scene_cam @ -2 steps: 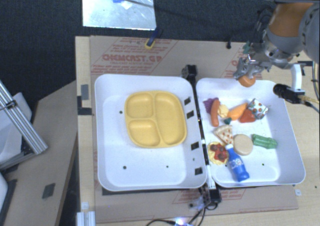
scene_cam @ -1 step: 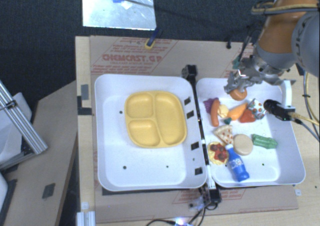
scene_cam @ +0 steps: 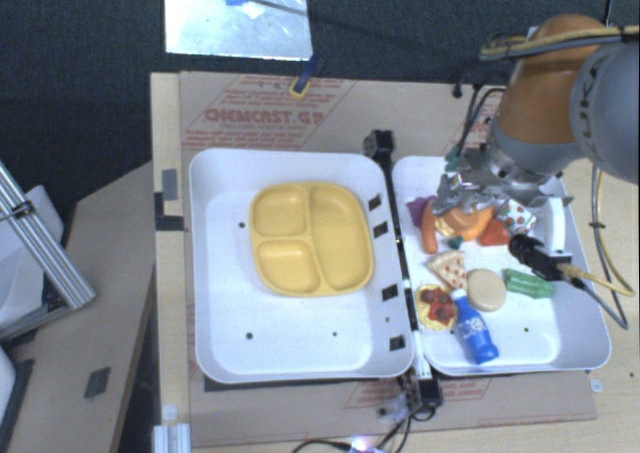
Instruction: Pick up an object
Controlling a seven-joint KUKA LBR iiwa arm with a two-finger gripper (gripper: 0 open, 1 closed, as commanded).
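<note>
The pincer (scene_cam: 462, 203) hangs low over toy food (scene_cam: 470, 226) crowding the right bin (scene_cam: 580, 336); whether it grips anything cannot be told. With a carrot (scene_cam: 429, 231) just beside it and pizza (scene_cam: 447, 267) just below, it risks closing on two toys, or none.

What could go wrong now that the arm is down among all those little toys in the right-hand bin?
The toys lie crowded together under the gripper: an orange carrot, a purple piece and other orange bits touch each other, so it may well grab two things or nudge one aside. The pizza slice and blue bottle lie close by and could get bumped. The fingers are hidden among the clutter, so a miss is quite possible.
</note>
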